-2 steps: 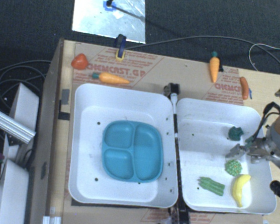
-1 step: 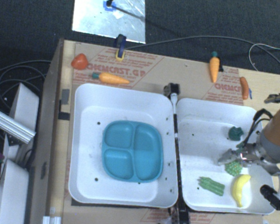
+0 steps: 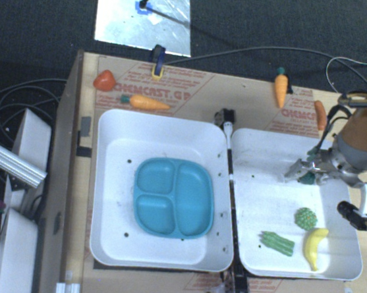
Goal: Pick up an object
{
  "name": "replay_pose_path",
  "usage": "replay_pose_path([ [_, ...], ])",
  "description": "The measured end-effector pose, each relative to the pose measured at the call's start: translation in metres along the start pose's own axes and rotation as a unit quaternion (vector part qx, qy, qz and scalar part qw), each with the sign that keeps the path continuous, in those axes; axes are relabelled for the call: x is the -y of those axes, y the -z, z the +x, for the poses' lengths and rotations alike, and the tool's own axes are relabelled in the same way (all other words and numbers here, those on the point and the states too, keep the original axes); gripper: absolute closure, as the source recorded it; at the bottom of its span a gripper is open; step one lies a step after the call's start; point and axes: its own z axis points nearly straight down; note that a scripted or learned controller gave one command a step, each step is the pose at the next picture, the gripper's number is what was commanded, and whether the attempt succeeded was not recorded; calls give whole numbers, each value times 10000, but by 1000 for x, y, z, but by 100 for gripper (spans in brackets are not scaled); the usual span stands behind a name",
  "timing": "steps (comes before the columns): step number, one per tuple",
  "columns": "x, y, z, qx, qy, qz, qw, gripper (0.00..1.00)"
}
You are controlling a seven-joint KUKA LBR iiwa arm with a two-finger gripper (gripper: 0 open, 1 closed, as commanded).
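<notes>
A yellow banana, short and curved, lies in the lower right of the right bin, its long axis running roughly up and down the frame, close to the bin's right wall. Just above it sits a green, bumpy broccoli; to its left, green beans lie slanted. The bin's left and middle floor is bare. The gripper hangs over the bin's upper right, fingers parted with something small and teal between them, too small to identify.
</notes>
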Motion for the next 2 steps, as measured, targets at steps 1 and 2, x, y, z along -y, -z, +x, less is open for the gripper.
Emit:
replay_pose_path([
  [1, 40, 29, -1, 3, -12, 6, 10000, 0],
  [2, 91, 39, -1, 0, -18, 17, 10000, 0],
])
